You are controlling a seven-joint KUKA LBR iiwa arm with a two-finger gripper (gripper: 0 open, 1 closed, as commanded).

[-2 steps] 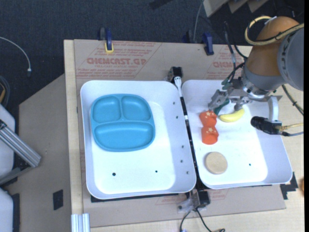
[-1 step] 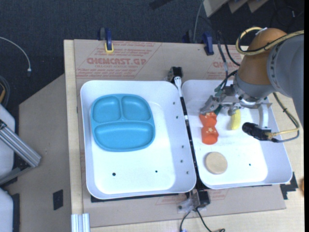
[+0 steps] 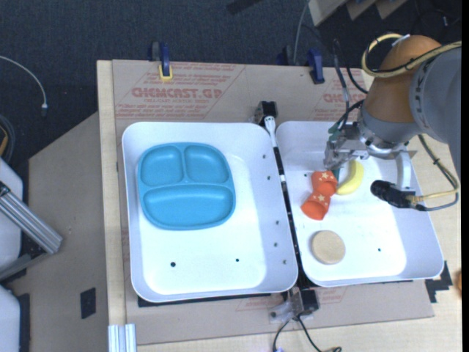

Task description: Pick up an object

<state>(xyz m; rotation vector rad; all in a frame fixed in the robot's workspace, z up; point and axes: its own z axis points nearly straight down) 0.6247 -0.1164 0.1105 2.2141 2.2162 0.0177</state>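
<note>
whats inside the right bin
In the right bin: an orange cup on its side, a yellow banana partly covered by the claw, and a tan disc.

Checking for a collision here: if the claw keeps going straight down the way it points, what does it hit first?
Most likely the orange cup lying beside the yellow banana: the claw hangs right above their upper ends. Depth is unclear, so the banana could come first.

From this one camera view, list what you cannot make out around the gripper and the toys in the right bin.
- Gripper: whether it is open or shut; the arm's wrist covers it from above.
- Yellow banana: its upper end is hidden under the gripper.
- Orange cup: whether the gripper touches its top; the contact is hidden.
- Tan disc: what it is; too small and plain.
</note>
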